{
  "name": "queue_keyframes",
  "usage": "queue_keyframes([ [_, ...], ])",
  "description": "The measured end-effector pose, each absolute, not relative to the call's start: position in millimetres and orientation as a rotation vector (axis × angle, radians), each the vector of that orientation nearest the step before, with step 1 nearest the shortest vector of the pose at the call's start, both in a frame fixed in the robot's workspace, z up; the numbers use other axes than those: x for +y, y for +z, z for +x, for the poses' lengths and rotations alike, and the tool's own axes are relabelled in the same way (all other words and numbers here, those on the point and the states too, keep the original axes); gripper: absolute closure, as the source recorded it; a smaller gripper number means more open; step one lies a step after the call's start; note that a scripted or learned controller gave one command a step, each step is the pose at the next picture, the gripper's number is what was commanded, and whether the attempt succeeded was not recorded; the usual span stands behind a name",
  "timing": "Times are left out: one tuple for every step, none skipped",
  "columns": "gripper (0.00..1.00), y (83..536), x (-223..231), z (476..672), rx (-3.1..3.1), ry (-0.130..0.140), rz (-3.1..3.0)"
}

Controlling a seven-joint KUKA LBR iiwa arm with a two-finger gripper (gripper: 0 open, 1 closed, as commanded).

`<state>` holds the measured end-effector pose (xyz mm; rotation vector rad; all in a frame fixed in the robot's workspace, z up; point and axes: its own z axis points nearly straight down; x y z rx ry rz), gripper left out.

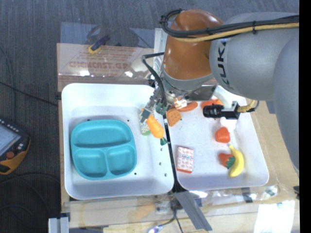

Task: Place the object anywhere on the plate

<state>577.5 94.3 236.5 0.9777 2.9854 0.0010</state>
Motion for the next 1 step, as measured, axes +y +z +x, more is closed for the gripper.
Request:
queue_keyframes([
  [0.00, 236.5, 94.0, 577.6, 2.985, 0.001, 0.978],
])
